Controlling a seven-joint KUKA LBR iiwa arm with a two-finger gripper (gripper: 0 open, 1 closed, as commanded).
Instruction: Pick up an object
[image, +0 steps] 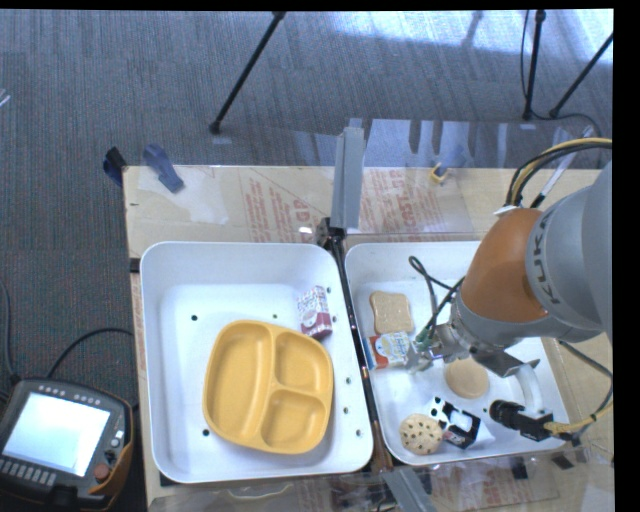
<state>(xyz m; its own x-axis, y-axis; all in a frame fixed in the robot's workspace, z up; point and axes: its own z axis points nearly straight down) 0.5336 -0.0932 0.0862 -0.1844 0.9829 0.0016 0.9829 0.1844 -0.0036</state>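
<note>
A grey arm (560, 270) with an orange band reaches over the right bin (362, 262) — its gripper (432, 352) sits low, whether spread or pressed together cannot be told. Just beside it lie a small carton (392, 349), toast slice (391, 311) and round biscuit (466, 379); a cookie (421, 433) lies nearer the bin's front edge.

Wooden bench (250, 200); two white bins (180, 290) (385, 262) side by side.

glossy plastic yellow tray (268, 398), matt white bins (180, 290)
</note>
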